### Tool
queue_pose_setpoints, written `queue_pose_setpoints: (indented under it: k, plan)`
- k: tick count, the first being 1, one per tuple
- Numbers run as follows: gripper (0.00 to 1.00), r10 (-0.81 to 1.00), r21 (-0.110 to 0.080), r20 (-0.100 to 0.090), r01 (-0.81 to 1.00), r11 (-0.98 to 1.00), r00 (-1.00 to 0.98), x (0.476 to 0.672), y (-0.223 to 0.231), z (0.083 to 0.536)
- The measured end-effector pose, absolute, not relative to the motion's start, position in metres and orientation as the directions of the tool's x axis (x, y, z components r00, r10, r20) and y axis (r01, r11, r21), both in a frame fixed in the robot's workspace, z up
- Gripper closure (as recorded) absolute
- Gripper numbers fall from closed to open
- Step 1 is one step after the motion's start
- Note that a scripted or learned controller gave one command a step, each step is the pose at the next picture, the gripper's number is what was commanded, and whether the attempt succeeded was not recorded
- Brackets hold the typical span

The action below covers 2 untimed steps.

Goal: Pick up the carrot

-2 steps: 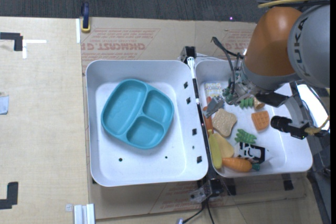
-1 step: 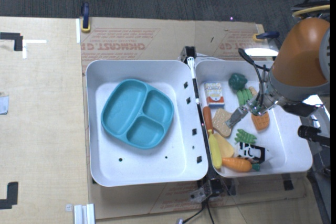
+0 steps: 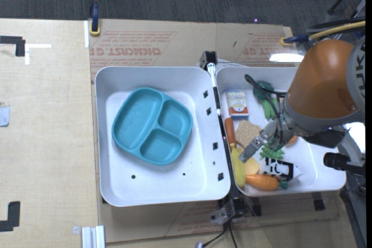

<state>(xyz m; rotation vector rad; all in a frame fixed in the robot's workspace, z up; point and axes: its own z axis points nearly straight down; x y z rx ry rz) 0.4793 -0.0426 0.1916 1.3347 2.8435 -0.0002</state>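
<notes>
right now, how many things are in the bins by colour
Blue: 1, plate
Orange: 1, carrot
Red: 1, sausage
Yellow: 1, banana
Tan: 1, toast
Green: 1, a leafy piece
White with blue and orange: 1, carton
Total: 7 that I can tell; the arm covers some of the right bin.

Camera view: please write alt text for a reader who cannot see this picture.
A grey and orange robot arm reaches into the right bin, its gripper above a pile of toy food, with the carrot lying near the bin's front edge. The left bin holds a blue divided plate.
</notes>
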Motion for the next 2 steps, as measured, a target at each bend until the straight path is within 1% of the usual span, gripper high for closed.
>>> queue_pose_setpoints:
  k: [1,2]
  plan:
    - [0.0,0.592,0.0,0.0,0.592,0.806,-0.806,0.4796,0.0166,0.1912]
    - [0.0,0.193,0.0,-0.001,0.193,0.981,-0.981,0.4797,0.0176,0.1913]
